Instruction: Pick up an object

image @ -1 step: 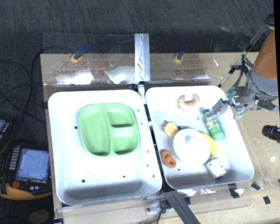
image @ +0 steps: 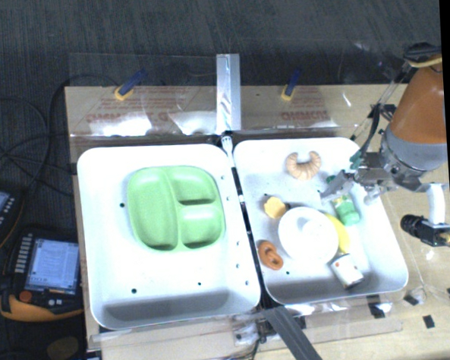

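My gripper (image: 353, 190) hangs over the right side of the right bin (image: 383, 276), its fingers spread open. Just below it lies a small green bottle (image: 348, 210), beside a yellow banana (image: 340, 235); I see nothing held between the fingers. Other objects in this bin are a tan croissant (image: 304, 164), a small yellow piece (image: 274, 206), a round white dish (image: 307, 233), a brown ring-shaped piece (image: 270, 254) and a small white box (image: 346, 270).
The left bin (image: 110, 296) holds a green divided plate (image: 175, 206). A metal divider post (image: 228, 91) stands behind the bins' shared wall. Black clamps and cables sit at the bench's right edge (image: 426, 230).
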Tool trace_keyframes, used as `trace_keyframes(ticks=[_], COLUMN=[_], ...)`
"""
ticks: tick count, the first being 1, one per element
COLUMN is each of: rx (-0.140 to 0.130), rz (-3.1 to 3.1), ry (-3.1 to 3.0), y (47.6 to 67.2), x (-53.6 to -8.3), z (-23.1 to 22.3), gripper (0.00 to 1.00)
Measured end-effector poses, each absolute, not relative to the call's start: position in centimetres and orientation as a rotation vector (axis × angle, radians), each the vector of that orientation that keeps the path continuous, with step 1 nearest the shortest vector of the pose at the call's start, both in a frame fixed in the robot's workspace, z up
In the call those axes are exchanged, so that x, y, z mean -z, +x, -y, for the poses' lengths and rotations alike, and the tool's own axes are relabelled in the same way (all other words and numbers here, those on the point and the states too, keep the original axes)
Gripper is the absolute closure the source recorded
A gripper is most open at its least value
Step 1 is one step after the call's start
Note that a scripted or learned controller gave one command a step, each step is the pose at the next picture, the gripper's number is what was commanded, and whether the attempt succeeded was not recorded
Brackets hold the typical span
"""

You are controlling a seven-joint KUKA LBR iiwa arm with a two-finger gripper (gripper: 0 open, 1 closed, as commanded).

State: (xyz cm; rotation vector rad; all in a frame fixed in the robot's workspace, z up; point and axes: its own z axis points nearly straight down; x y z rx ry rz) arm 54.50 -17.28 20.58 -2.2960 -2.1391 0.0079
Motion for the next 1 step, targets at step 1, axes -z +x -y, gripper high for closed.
trace_keyframes(ticks=[1], rx=[-0.001], rz=[2.097], ry=[-2.336], y=[52.87], x=[-10.77], z=[20.62], gripper=[0.00])
